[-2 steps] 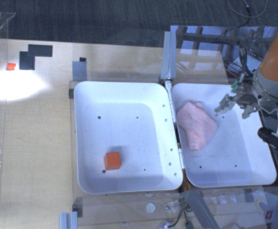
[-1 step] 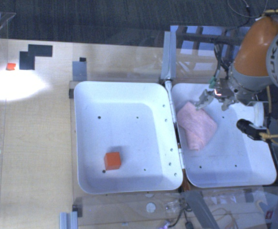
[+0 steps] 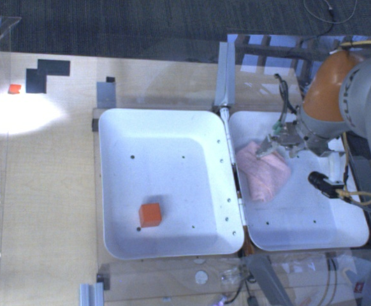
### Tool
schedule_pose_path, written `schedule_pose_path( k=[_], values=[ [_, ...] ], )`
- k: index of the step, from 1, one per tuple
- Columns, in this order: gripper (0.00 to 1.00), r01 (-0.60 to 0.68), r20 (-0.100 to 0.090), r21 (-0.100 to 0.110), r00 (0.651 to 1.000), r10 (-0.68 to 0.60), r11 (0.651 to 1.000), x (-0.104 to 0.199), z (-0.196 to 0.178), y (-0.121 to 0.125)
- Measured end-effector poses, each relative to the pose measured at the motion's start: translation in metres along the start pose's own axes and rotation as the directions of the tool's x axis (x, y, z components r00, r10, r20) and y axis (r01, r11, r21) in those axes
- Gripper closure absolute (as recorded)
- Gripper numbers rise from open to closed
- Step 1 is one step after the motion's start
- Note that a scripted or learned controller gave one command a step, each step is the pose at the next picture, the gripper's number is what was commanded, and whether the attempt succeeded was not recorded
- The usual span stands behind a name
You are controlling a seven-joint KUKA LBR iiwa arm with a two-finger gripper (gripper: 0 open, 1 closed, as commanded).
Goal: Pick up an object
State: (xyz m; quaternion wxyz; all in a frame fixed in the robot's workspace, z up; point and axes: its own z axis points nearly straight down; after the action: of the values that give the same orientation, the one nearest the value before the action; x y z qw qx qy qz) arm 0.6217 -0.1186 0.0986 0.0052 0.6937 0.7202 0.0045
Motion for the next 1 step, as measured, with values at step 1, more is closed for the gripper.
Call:
schedule_pose_path(
  k=[1],
  values=[
    [0.00,0.041,0.001,-0.004,0.999,-0.041,0.999,0.0258,0.0067,-0.0042]
  ],
)
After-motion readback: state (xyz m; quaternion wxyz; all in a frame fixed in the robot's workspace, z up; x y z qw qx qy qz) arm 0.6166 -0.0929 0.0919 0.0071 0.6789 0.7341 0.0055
